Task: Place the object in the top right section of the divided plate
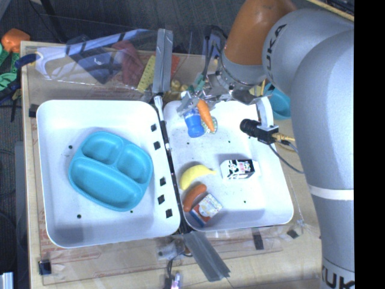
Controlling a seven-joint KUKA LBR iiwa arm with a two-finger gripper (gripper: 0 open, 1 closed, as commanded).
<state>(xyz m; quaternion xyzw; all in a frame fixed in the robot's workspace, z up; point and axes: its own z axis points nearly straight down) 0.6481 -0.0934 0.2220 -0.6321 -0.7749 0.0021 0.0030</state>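
Note:
A blue divided plate (111, 170) lies in the left white bin (54, 221), with its two smaller sections toward the back and right. My gripper (197, 99) hangs over the back left corner of the right bin (271, 197). Directly below it, an orange carrot (207, 116) leans against a small blue cup (194, 125). The carrot's upper end reaches up to the gripper, but I cannot make out whether it is held.
Also in the right bin are a yellow banana (195, 174), a reddish sausage (194, 196), a small printed carton (209, 208) and a black-and-white box (239, 168). A black cable plug (255, 130) juts out beside the wrist. Clutter lies behind the bins.

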